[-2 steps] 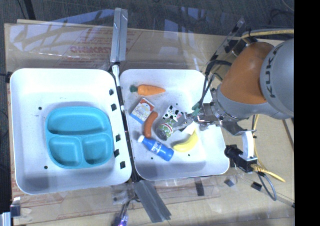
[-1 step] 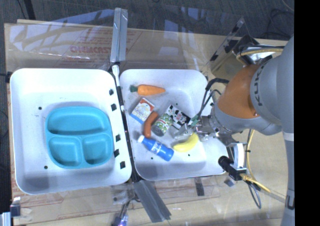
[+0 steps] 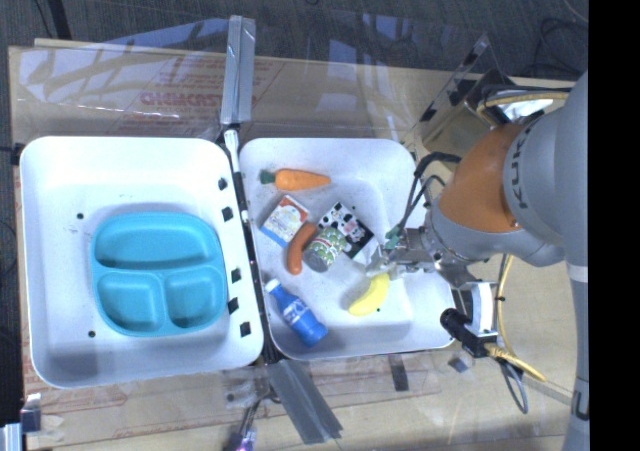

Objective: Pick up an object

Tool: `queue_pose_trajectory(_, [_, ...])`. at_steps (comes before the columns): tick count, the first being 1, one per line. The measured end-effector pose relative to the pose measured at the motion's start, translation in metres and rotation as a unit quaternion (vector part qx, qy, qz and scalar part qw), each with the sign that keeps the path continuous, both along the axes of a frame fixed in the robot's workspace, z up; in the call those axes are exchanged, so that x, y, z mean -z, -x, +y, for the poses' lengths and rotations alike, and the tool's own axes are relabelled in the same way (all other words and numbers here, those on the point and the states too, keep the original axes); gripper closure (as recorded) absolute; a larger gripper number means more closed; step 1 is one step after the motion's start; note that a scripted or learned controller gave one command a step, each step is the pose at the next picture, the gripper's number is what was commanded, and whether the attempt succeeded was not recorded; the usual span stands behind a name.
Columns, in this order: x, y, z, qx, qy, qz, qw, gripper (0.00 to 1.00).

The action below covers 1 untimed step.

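The right bin [image 3: 400,164] holds several small objects. An orange carrot [image 3: 297,180] lies at its back, and a small red and white box [image 3: 283,219] sits below it. A brown sausage [image 3: 298,248] leans against a round can [image 3: 322,252], with a black dotted piece [image 3: 346,225] beside them. A blue bottle [image 3: 296,313] lies at the front left. A yellow banana [image 3: 369,296] rests at the front right. My gripper [image 3: 392,255] hangs low just above and behind the banana's upper end, on the bin's right side.
The left bin [image 3: 50,169] holds a blue divided tray [image 3: 157,271]. A metal divider [image 3: 238,69] runs between the bins. The arm's orange band [image 3: 480,189] and grey body stand over the right bin's right wall, with cables [image 3: 510,349] trailing to the front.
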<state>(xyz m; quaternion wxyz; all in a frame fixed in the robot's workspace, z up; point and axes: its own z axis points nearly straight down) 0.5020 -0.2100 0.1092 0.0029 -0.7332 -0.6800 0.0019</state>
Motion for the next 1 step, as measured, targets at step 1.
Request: queue_pose_trajectory(1, [-0.0798,-0.0328,0.0137,-0.046,0.0003,-0.003,0.9990,1.00])
